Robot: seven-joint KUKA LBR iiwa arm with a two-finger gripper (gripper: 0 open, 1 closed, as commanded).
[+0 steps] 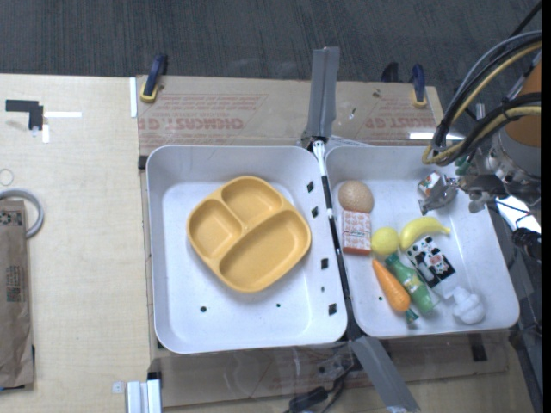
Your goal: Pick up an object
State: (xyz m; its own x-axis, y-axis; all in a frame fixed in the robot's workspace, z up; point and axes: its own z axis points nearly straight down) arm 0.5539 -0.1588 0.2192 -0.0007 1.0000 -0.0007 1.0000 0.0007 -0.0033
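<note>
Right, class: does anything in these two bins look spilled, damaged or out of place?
Nothing stands out. The yellow divided plate lies flat in the left bin. The toy foods, such as the carrot and banana, lie jumbled but intact in the right bin.

The arm [516,136] runs off the right edge, and the end effector [437,192] fingers are too small to read.

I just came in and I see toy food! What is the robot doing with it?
The robot arm reaches in from the right, and its gripper hangs over the right bin. It is holding nothing yet. Below it lie a banana, a lemon, a carrot, an egg and a few other toys. The left bin holds a yellow divided plate. It is trying to pick something up.
</note>
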